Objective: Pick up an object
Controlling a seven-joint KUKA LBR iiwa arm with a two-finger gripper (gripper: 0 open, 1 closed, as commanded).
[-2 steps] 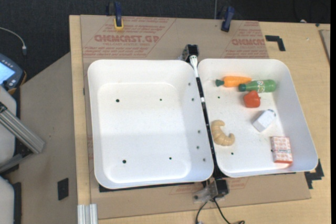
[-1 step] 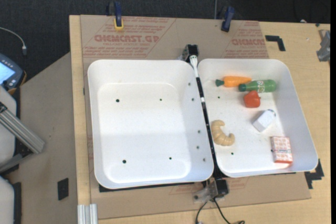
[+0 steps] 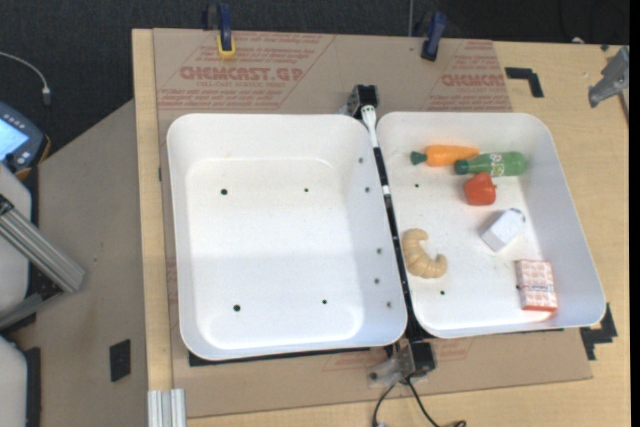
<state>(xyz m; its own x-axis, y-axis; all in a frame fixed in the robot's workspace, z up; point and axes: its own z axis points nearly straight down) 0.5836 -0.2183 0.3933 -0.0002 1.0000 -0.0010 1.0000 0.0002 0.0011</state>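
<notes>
Seen from above, two white bins are sitting side by side on a brown board. The left bin (image 3: 270, 235) is lying bare. The right bin (image 3: 560, 215) is holding all the objects: a carrot (image 3: 447, 154) at the far side, a green bottle (image 3: 492, 164) lying just right of it and almost touching its tip, a red piece (image 3: 480, 190) just near of the bottle, a white block (image 3: 503, 230) toward the middle right, a croissant (image 3: 424, 253) lying close to the left wall, and a pink box (image 3: 536, 285) at the near right corner.

At the far right edge a grey metal part, probably the gripper (image 3: 610, 77), is just poking in, well apart from the bin and beyond its far right corner. Its state I cannot tell.

The task looks to be only beginning: nothing is being held or lifted, and every object is resting on the bin floor. The reach, the descent, the grasp and the lift all appear to be left.

The croissant, block and box are lying well apart from the others and look easiest to reach. The carrot, bottle and red piece are crowding together, so a grab there could nudge a neighbour. The wall beside the croissant may be hindering a finger.
</notes>
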